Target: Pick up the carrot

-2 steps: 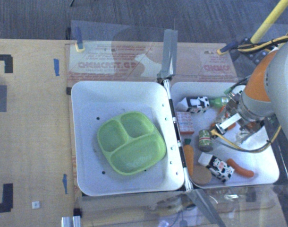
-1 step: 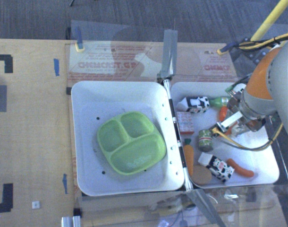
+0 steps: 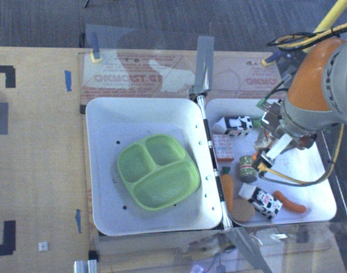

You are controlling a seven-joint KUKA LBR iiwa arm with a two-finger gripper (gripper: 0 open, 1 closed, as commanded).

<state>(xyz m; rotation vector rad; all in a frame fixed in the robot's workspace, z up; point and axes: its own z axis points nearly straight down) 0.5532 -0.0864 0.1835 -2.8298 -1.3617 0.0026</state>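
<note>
Carrot (image 3: 227, 190) lay in the right bin (image 3: 327, 206), tight against the divider wall, tip toward a brown disc (image 3: 242, 211) at the near edge. Pincer (image 3: 263, 162) hung above the bin's middle, beside a small green can (image 3: 247, 168); whether it was open or closed couldn't be told, nothing seen gripped. Risks: fingers jamming on the bin wall, or mistaking the orange sausage-like item (image 3: 291, 202) for the carrot. Cow-patterned toy (image 3: 264, 203) crowded close. Pincer tips blurred against cables; arm cut off at right.
</note>
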